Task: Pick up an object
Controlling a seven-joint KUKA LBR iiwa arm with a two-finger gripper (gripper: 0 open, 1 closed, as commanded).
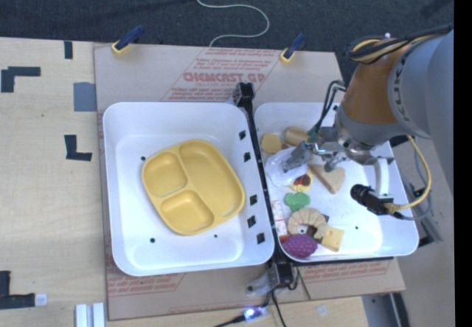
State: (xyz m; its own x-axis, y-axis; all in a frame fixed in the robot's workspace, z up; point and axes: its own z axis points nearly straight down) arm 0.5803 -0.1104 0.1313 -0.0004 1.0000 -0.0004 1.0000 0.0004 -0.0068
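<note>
The right bin (383, 241) holds several toy food pieces. Among them are a yellow disc (271, 143), a tan roll (296, 133), a tan wedge (330, 179), a small red and yellow piece (302, 184), a green piece (296, 201), a brown and cream pastry (307, 221), a purple grape bunch (299, 246) and a yellow cube (332, 238). My gripper (315, 161) hangs low over the bin's upper middle, just above the tan wedge. Its fingers (295, 159) are spread open, and I see nothing held between them.
The left bin (125, 170) carries a yellow divided plate (193, 185). A black divider (254, 163) runs between the two bins. My grey arm with its orange band (369, 93) covers the right bin's far right corner. A black cable (380, 200) loops over the bin's right side.
</note>
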